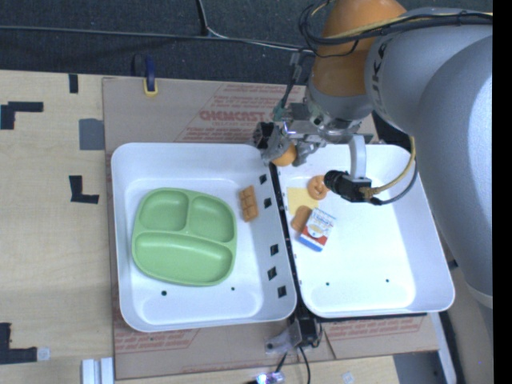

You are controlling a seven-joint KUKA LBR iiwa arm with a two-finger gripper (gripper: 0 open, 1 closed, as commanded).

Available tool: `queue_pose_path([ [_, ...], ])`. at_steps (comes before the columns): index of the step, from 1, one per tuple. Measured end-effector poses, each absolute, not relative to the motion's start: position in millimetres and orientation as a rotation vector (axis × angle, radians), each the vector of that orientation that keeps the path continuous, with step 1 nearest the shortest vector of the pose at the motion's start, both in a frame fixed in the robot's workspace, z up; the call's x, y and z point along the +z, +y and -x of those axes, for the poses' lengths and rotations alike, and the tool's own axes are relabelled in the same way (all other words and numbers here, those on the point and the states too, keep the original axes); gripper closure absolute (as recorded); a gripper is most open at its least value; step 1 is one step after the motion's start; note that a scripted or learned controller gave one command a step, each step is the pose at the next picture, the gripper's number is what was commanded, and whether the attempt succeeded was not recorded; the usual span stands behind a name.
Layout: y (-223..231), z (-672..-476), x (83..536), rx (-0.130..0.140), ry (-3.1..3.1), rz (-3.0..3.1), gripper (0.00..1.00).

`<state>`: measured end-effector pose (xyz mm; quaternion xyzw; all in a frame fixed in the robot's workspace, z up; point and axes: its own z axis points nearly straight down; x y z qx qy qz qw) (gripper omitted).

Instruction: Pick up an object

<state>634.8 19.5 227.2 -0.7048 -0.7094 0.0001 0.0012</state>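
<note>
My gripper [282, 152] hangs over the divider between the two bins, near their far edge. A small orange-yellow object [284, 158] sits between its fingers, lifted above the bin floor. In the right bin [384, 294] lie an orange round piece [318, 186], a flat yellow piece [297, 198], a brown piece [301, 218] and a white packet with red and blue print [318, 231]. A brown ridged piece [250, 203] rests in the left bin [160, 310] close to the divider.
A green divided plate [186, 236] takes up the middle of the left bin. The grey arm with its orange band [352, 22] covers the upper right of the view. A black cable [376, 192] loops from the wrist over the right bin.
</note>
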Motion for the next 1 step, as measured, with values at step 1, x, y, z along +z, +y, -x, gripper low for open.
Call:
queue_pose_path([
  [1, 76.8, -632.9, 235.2, -0.001, -2.229, 2.211, 1.00],
])
